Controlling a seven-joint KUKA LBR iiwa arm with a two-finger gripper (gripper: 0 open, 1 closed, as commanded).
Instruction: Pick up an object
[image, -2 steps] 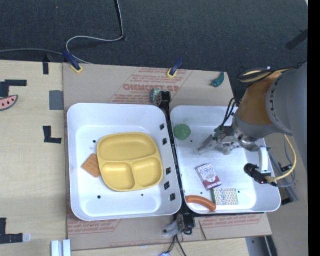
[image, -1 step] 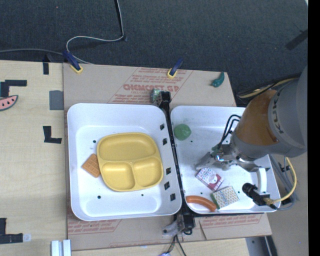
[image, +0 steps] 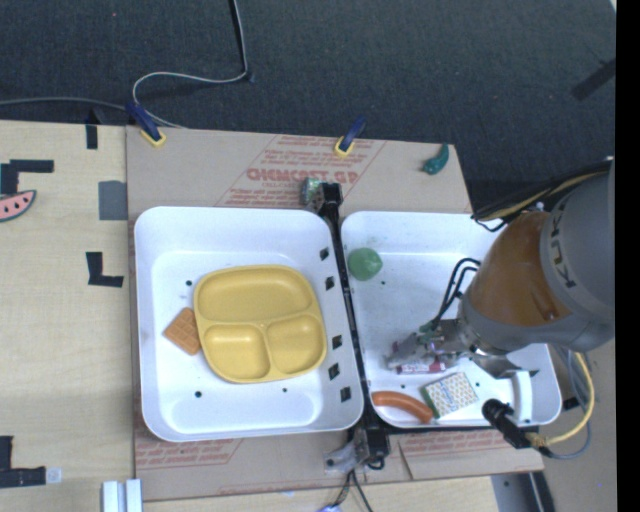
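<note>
My gripper is low in the right bin, near its front middle, with the grey arm and its orange band reaching in from the right. An orange sausage-shaped piece lies just in front of the gripper by the bin's front wall. Beside that piece rests a small patterned packet. A green ball sits at the bin's back left, well clear of the gripper. Whether anything sits between the gripper's tips is hidden.
The left bin holds a yellow divided plate and a tan square cracker at the plate's left edge. A black divider runs between the bins. A teal scrap lies on the cardboard behind them.
</note>
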